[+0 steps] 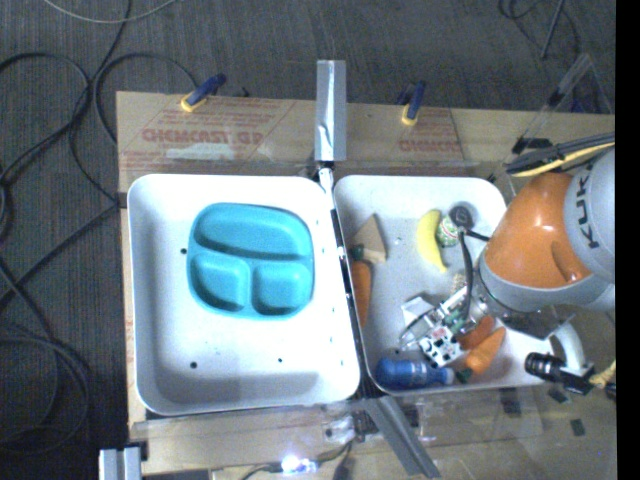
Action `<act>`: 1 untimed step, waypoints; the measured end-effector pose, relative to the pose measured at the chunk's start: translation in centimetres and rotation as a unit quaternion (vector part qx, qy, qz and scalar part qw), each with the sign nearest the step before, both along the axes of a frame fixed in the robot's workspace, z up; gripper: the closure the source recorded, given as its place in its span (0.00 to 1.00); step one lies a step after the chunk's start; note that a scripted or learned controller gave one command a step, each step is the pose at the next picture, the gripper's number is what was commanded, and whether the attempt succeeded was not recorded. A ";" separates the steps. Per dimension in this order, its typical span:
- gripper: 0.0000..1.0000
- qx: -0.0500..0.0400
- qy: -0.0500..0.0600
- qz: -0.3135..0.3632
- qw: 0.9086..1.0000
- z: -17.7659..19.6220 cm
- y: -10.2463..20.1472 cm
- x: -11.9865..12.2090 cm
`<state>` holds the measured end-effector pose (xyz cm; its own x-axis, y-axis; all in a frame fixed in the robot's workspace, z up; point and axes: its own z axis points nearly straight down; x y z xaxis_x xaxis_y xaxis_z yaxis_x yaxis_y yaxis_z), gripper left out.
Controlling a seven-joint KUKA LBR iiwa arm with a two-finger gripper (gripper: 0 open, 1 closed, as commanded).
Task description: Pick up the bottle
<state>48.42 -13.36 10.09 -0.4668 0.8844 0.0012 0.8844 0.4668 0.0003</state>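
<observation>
Two white bins sit side by side. The left bin (160,368) holds one blue tray (252,259). The right bin (400,203) holds one blue bottle (408,372) lying at its near edge, and two carrots. The claw (437,336) hangs just above the bottle; I cannot tell its opening.

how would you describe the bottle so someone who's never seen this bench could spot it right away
Start at the right-hand white bin, the one the arm reaches into, and look along its near edge. The bottle lies on its side there, just below the gripper. It is the only blue item in that bin; its neighbours are the orange carrots and a yellow banana.
</observation>
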 end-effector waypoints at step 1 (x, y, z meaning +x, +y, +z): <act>0.00 -0.001 0.000 -0.019 1.000 8.2 7.6 0.0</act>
<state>48.40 -5.76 18.32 -0.4330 0.9014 0.0004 0.9014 0.4330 -0.0012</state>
